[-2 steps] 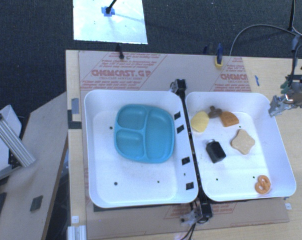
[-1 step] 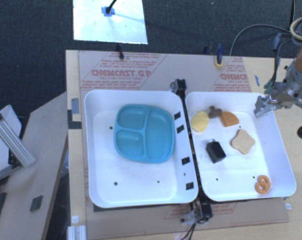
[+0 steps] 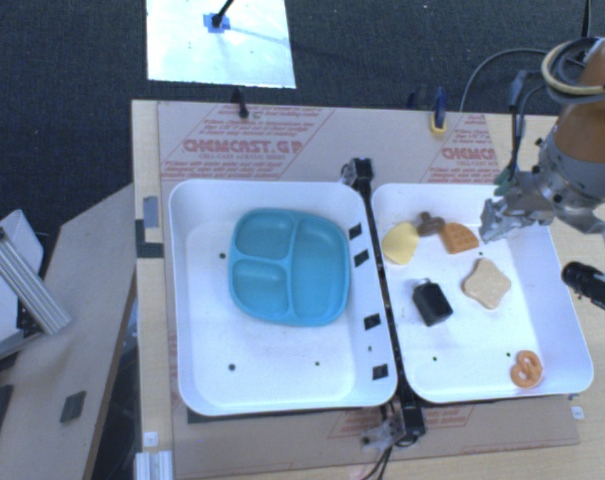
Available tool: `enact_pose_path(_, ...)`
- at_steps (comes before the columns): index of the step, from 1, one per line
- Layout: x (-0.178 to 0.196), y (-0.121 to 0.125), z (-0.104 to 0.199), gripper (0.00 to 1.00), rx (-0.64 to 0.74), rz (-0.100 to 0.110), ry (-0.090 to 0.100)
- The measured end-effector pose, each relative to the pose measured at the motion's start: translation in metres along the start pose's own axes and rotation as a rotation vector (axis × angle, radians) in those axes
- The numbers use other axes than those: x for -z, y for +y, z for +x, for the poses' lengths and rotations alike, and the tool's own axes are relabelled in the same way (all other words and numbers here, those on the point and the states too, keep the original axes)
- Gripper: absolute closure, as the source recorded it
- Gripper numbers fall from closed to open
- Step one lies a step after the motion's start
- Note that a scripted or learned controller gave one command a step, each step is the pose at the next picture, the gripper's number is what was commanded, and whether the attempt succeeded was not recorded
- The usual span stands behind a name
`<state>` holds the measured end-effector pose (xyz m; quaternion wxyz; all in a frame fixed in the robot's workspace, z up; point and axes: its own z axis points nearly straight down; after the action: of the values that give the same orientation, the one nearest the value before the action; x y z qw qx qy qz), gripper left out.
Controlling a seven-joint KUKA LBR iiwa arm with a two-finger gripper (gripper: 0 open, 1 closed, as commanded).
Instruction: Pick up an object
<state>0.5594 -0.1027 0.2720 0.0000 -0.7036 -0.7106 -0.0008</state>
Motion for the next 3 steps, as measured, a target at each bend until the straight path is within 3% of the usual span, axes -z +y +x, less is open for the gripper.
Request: enact_pose_path(3,-0.031,-0.03,0.154,1.0,0.001,0.002,0.001)
